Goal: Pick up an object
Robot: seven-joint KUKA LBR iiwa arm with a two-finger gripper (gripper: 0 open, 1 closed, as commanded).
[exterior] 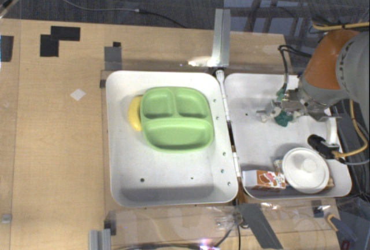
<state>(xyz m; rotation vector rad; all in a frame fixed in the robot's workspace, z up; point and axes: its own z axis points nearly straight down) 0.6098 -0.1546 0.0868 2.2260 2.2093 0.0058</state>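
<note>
The arm enters from the right, its orange band (324, 66) above the wrist, and the claw (282, 113) hangs over the upper middle of the right bin (254, 144). A small dark teal object (282, 120) shows right at the claw's tip, but whether it sits between the fingers or merely lies under them cannot be told, and neither can whether the claw is apart or together. Lower in the same bin, near its front right corner and well apart from the claw, a white bowl-like dish (306, 170) rests upright, and just to its left, touching or nearly so, a flat brown and red packet (266, 179) lies along the bin's front wall. In the left bin (167, 185) a green divided plate (175, 118) sits toward the back, with a yellow object (134, 114) tucked against its left edge and partly under it. Both bins stand side by side on the wooden bench (52, 144).
</note>
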